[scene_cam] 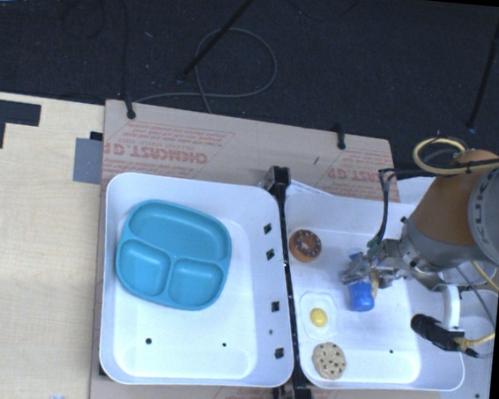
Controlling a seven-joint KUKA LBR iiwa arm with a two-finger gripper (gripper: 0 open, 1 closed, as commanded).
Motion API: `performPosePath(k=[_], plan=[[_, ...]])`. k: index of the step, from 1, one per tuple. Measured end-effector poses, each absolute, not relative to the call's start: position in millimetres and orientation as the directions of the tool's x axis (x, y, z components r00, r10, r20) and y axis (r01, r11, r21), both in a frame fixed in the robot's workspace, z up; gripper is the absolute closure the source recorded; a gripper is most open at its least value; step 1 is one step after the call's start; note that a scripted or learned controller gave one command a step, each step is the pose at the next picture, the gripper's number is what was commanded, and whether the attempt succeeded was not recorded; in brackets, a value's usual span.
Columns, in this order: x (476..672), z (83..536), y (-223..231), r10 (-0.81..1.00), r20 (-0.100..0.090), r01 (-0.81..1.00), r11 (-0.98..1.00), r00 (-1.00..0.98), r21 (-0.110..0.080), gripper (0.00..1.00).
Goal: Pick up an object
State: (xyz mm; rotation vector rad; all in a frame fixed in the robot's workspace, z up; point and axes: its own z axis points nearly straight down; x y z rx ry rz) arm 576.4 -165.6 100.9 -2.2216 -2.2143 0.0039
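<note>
My gripper [367, 274] hangs over the middle of the right bin [392, 364], the arm coming in from the right. Right under it, touching or nearly touching its tip, is a small blue cylinder-like object [361, 297]. I cannot tell whether the blue object is gripped or just lying on the bin floor. A brown donut [305, 245] lies to the gripper's left near the divider. Nearer the front of the same bin lie a fried egg [318, 316] and a chocolate-chip cookie [330, 360].
The left bin [127, 350] holds a blue divided plate [174, 254] in its back half. A black divider [282, 277] runs between the two bins. Both bins rest on a cardboard sheet [237, 153] atop the pale wooden bench.
</note>
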Motion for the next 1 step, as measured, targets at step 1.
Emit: performPosePath(k=[1], plan=[[577.1,164.4,-167.2,1.0,-0.001,1.0,0.001,-0.001,0.003,1.0]])
